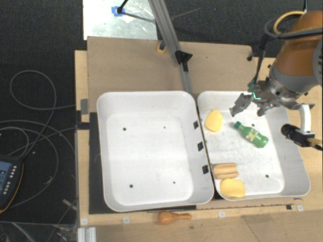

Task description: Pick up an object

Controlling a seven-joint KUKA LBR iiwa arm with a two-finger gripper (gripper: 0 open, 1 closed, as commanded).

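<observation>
A: Where is the gripper (251, 106)?

B: Over the upper part of the right bin (295, 183), hanging from the arm (298, 59) that comes in from the right. Its two dark fingers (240, 106) are spread wide apart, with nothing between them.

A: What lies under it?

B: A green bottle (252, 134), just below and a little to the right of the fingers, apart from them. It lies on its side on the bin floor, slanted, with its narrow neck toward the upper left and its rounder base toward the lower right. It is bright green with a paler label patch near the middle.

A: Anything else in that bin?

B: A yellow lemon-shaped piece (213, 120) near the left wall, to the left of the bottle. Lower down, a tan hot-dog bun (225, 171) lies flat, and a second rounded yellow piece (233, 188) sits just below it, touching or nearly so, at the bin's front rim.

A: And the other side?

B: The left bin (108, 150) stands beside the right one, their walls touching. On the worktop (126, 59), in front of the bins, lies a small orange-brown pear-shaped object (170, 217).
</observation>
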